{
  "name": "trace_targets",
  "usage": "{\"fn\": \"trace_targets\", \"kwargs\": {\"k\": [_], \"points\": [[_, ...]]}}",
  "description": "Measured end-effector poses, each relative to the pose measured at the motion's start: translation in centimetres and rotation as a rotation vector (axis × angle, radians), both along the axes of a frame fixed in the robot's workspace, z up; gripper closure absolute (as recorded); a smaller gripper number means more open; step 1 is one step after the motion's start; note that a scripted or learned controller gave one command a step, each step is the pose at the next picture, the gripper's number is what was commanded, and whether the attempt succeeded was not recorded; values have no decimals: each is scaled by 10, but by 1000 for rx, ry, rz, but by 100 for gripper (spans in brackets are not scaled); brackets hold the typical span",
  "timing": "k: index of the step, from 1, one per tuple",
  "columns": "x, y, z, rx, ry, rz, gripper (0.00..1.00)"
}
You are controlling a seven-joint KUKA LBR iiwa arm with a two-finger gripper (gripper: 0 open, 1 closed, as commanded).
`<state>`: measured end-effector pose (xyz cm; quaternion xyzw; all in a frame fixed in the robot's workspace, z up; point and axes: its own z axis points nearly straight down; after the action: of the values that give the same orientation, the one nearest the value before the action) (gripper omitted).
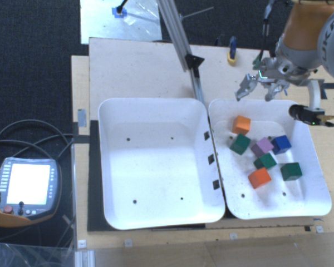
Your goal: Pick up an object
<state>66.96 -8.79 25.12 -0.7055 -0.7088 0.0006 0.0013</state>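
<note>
My gripper (260,89) hangs above the far rim of the right bin (317,204), fingers spread open with nothing between them. Below it in that bin lie several small blocks: an orange block (241,124) nearest the gripper, a dark green block (240,144), a purple block (262,146), a blue block (281,143), a second green block (265,161), another orange block (259,177) and a third green block (291,171).
The left bin (156,166) sits beside the right one, their rims touching in the middle. A slanted metal pole (178,32) crosses the back of the bench. A teach pendant (25,191) lies at the far left, off the bench.
</note>
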Motion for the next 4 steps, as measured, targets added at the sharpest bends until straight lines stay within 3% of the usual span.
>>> {"fn": "trace_targets", "kwargs": {"k": [1,3,4], "points": [[1,0,3,-1,-4,1,0],[-15,-3,-91,-1,1,-3,0],[-3,-4,-139,-7,-12,-1,0]]}}
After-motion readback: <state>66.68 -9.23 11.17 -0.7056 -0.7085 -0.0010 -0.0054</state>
